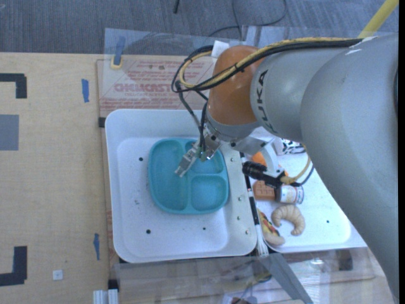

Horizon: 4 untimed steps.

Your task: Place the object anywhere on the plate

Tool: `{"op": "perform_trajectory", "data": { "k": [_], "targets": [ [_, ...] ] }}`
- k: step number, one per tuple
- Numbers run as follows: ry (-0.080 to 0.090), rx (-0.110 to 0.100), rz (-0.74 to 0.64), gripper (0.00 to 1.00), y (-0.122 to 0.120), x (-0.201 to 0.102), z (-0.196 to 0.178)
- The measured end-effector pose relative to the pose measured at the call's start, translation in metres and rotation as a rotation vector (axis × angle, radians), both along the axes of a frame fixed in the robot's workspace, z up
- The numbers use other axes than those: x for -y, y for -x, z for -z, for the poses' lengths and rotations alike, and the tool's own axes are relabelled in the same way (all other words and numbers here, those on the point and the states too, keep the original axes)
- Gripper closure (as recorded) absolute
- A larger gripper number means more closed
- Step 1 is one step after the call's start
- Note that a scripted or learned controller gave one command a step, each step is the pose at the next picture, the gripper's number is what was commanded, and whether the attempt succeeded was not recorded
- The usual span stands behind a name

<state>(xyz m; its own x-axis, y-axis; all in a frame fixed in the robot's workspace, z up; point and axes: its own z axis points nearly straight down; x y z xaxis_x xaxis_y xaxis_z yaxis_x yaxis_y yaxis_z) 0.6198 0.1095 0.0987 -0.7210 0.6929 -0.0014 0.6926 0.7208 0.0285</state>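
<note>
Plate (180, 185) in left white bin (126, 170), tan bench (50, 189), grey carpet (76, 11) beyond

right bin (329, 230): largely hidden by arm (329, 106) | arm: cut off right

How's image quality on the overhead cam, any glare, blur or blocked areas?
Camera view: lighting is even and soft, with faint shadows. Glare shows on the arm shell and its orange band; the white bins are bright, near washed out. The arm is large and slightly soft, covering much of the right bin. The teal plate is fairly sharp; the gripper above it is small and hard to resolve.
</note>
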Motion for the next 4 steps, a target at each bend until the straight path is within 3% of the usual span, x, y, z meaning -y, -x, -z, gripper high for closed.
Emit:
{"op": "perform_trajectory", "data": {
  "k": [1, 2, 3, 4],
  "targets": [
    [0.007, 0.015, -0.259, 0.0, 0.002, -0.005, 0.0],
    [-0.003, -0.004, 0.031, 0.0, 0.005, 0.001, 0.003],
    [0.001, 0.017, -0.222, 0.0, 0.026, -0.001, 0.0],
    [0.022, -0.015, -0.382, 0.0, 0.071, 0.009, -0.029]
  ]
}}
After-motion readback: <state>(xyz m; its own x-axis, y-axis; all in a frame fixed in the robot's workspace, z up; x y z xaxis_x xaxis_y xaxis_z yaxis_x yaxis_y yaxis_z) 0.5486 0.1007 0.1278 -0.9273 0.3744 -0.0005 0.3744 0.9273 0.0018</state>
